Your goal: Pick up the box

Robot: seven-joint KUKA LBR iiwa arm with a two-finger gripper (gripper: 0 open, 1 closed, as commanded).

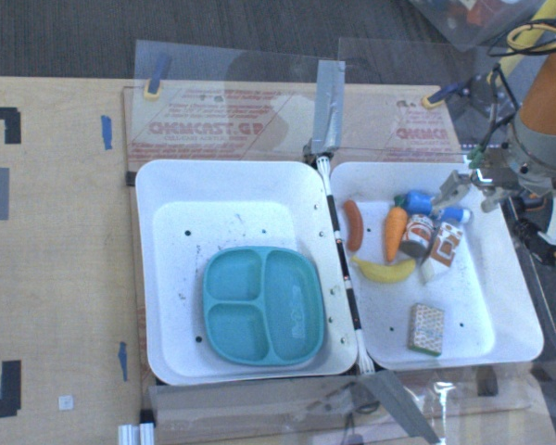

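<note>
A small box (426, 328) with a green and tan pattern lies flat near the front of the right bin (514, 336). It lies apart from the other items. A second small carton (447, 245), red and white, lies further back beside a can (417, 236). My gripper (471, 193) hangs over the back right part of the right bin, just behind the red and white carton and well behind the patterned box. Its two fingers (451, 186) are spread, with nothing between them.
In the right bin lie a sausage (353, 224), a carrot (394, 233), a banana (385, 270) and a blue toy (417, 200). The left bin (167, 211) holds a teal divided plate (262, 306). A grey divider (328, 119) stands behind the bins.
</note>
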